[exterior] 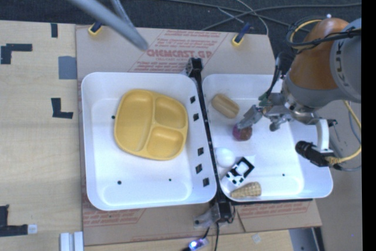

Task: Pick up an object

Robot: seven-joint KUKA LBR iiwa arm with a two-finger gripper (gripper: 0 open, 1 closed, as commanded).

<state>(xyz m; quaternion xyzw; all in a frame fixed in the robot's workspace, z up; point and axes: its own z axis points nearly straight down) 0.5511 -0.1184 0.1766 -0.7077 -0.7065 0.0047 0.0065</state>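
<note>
In the right bin (305, 188) my gripper (262, 121) hangs low over the middle of the floor, open, with its two grey fingers spread apart. A small dark red fruit-like object (242, 133) lies just under and beside the left fingertip (247, 119), not between the fingers. To the upper left of the fruit lies a tan bread roll (225, 106). Toward the bin's front lie a white ball (224, 156), a black-and-white block (241, 168) and a waffle cone (245, 189).
A yellow divided plate (151, 124) lies in the left bin (97, 144). A black divider (202, 132) runs between the bins. The grey arm with its orange band (320, 62) reaches in from the right. A black cable end (311, 153) hangs near the bin's right wall.
</note>
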